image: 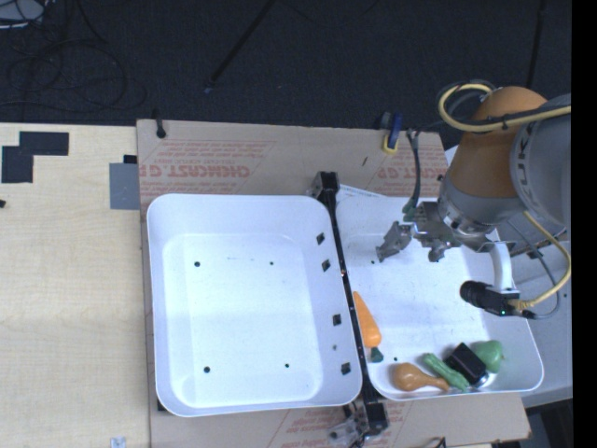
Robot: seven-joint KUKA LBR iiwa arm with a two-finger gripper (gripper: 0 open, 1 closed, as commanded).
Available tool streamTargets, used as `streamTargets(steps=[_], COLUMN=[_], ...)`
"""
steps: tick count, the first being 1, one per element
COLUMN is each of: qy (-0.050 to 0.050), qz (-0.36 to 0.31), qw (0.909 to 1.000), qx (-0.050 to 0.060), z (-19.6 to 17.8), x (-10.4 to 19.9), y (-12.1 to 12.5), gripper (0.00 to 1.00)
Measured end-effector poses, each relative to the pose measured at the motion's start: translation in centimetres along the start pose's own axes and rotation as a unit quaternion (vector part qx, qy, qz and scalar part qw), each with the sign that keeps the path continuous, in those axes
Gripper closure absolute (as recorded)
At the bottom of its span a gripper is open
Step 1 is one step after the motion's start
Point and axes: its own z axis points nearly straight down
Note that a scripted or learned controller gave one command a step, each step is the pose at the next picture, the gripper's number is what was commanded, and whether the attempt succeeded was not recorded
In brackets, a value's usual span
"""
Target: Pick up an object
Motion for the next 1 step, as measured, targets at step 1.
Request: streamTargets(steps=[1], qy=[0.001], qz=[-0.006], qw=[1.0000], qx=[-0.006], z=[-2.53], x=[4.27], y=[4.87], gripper=[0.00])
